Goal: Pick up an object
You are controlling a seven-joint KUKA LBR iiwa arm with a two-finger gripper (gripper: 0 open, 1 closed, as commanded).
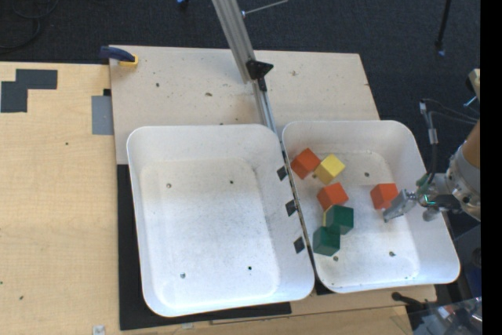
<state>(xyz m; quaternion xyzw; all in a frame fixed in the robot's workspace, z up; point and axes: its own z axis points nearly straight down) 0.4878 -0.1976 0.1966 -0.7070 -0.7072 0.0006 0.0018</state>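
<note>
End effector [398,205]: low in right bin [427,263], touching the orange cube [383,195]; its grip state cannot be told.
Risk: it may nudge the cube aside, closing on nothing.

Your widest free room is the left bin [205,216], whose floor lies bare from wall to wall. In the right bin [408,139], the blocks crowd the left half: an orange cube [306,162] touches a yellow cube [330,167], and below them another orange cube [332,195] sits against two green cubes [332,228]. A lone red-orange cube [383,195] stands just beside the gripper [400,205]. The lower right floor is open. A slanted metal rail [231,20] crosses above the far edge.
</note>
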